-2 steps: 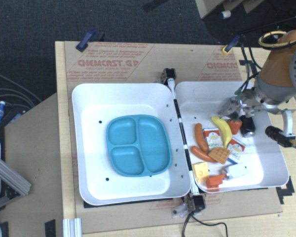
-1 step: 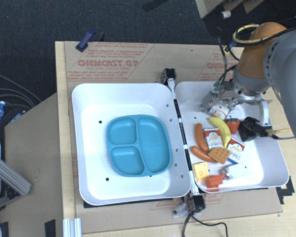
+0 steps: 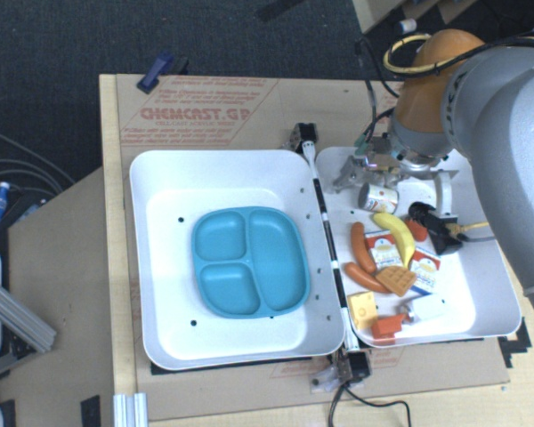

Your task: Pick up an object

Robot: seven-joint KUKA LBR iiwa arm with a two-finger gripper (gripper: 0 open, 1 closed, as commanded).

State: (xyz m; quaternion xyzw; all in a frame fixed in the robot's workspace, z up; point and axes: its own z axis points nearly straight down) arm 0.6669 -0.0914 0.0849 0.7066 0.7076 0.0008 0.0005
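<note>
My pincer (image 3: 384, 178) hung over the right bin (image 3: 481, 314) at its 12 o'clock end; I could not tell how it was set. A small silver can (image 3: 379, 197) lay just beneath it. At 6 o'clock from the can lay the yellow banana (image 3: 397, 234), two sausages (image 3: 363, 247), a waffle piece (image 3: 396, 280), a cheese cube (image 3: 363, 310) and a red block (image 3: 384, 326). The left bin (image 3: 160, 238) on the worktop (image 3: 196, 114) held a blue divided plate (image 3: 249, 262).
</note>
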